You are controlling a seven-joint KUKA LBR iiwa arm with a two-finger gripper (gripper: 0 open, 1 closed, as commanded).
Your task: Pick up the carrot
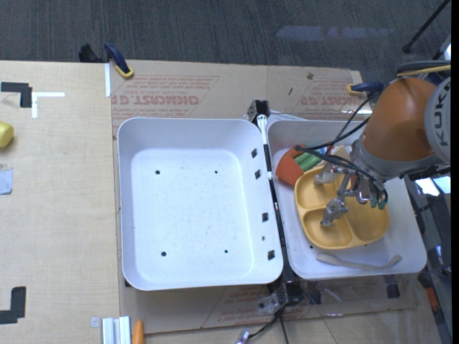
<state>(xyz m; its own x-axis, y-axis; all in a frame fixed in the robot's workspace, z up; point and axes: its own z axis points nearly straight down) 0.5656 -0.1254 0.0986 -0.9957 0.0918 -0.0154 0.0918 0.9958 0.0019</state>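
Note:
The carrot [289, 168], a stubby orange toy with a green top, lies in the right bin [401, 246] near its far left corner, against the dividing wall. Its green end touches the rim of a yellow divided plate [358, 229]. My gripper [336, 208] hangs over the plate's middle, to the right of the carrot and nearer the front, apart from it. Nothing orange shows at the gripper. The arm's orange band and grey wrist cover the bin's far right part.
The left bin [129, 192] sits beside the right one, sharing a raised edge [271, 199]. A pale flat strip [358, 261] lies at the right bin's front. Blue clamps [118, 60] [363, 87] hold the cardboard. A yellow object [4, 135] rests far left.

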